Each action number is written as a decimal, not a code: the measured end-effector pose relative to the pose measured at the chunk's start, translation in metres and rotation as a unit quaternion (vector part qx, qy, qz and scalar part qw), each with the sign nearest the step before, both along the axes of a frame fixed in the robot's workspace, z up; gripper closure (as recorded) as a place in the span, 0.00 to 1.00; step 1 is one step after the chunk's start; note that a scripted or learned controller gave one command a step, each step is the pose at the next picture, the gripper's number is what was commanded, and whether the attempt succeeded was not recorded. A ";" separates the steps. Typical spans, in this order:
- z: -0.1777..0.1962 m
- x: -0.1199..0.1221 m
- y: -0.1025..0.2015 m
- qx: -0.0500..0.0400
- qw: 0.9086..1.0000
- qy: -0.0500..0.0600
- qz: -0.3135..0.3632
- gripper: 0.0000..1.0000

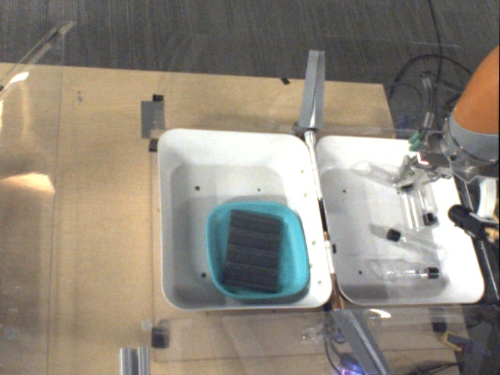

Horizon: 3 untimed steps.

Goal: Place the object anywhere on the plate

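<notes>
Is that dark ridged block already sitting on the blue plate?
Yes. The dark block lies flat inside the blue plate, in the left bin, with the plate's rim showing all around it.

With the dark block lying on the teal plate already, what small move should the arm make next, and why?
Probably none beyond lifting clear: the dark grey ridged block lies fully on the teal square plate in the left white bin, while the claw hangs over the right white bin.

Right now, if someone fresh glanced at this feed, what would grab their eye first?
Probably the teal plate in the left bin, with a dark ribbed block lying flat on it. Next, the gripper reaching into the right bin from the right, near some small clear tubes with dark caps scattered on that bin's floor.
</notes>
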<state>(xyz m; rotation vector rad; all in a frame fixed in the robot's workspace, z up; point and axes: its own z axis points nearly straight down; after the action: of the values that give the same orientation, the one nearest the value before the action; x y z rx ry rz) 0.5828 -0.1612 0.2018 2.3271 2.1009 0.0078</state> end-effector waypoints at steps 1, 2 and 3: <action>-0.027 0.019 0.061 0.000 0.997 0.002 0.083 1.00; -0.016 -0.007 0.144 0.001 0.996 0.002 0.090 1.00; -0.017 -0.040 0.237 0.001 0.989 0.002 0.149 1.00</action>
<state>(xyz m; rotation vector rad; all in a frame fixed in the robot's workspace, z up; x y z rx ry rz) 0.5428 0.0763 0.1849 1.9910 2.4276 0.0058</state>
